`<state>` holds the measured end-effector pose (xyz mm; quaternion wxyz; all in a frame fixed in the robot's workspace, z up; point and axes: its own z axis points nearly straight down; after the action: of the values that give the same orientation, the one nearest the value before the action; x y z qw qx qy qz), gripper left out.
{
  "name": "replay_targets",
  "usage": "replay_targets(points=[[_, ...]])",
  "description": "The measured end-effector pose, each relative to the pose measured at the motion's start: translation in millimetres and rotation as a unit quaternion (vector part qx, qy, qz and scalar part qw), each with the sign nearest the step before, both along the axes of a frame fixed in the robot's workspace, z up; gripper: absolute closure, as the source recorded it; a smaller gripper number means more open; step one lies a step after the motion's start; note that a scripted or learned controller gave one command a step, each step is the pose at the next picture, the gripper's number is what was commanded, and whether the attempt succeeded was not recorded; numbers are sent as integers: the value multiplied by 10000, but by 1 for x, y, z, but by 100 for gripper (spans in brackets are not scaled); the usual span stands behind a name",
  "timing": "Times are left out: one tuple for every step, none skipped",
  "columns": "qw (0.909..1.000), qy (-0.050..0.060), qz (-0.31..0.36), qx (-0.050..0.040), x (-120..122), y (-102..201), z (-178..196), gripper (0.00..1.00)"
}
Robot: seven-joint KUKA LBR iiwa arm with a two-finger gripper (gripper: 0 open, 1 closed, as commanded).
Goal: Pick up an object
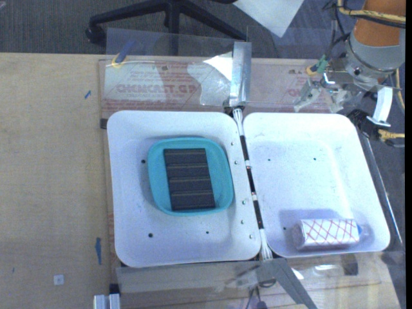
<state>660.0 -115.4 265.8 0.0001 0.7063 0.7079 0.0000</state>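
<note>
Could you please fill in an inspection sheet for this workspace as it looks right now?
Surface: wooden bench bearing two white bins, left bin and right bin.
Job's things: teal dish carrying a dark ridged block in the left bin; red-and-white patterned pack at the right bin's near edge.
Clutter: nothing seen.
Grippers: gripper above the right bin's far corner, holding nothing visible.
Cables: yellow and black cables around the arm.
Surroundings: office chair base, grey floor.

— What is seen in the left bin (129, 237)?
— A teal square dish (189, 175) is set near its middle, with a dark ribbed block (188, 179) laid flat inside.
— And in the right bin (309, 140)?
— A red-and-white lattice-patterned packet (327, 232) is laid on its side by the near edge.
</note>
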Motion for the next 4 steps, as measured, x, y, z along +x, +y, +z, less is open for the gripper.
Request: replay_targets(points=[[10000,4,87,-3,-8,-22,-18,0],[9882,-1,1534,1,-67,-37,-63,0],[9969,-18,789,-6,-53,33,-34,0],[9994,5,350,0,-139,-15,-105,0]])
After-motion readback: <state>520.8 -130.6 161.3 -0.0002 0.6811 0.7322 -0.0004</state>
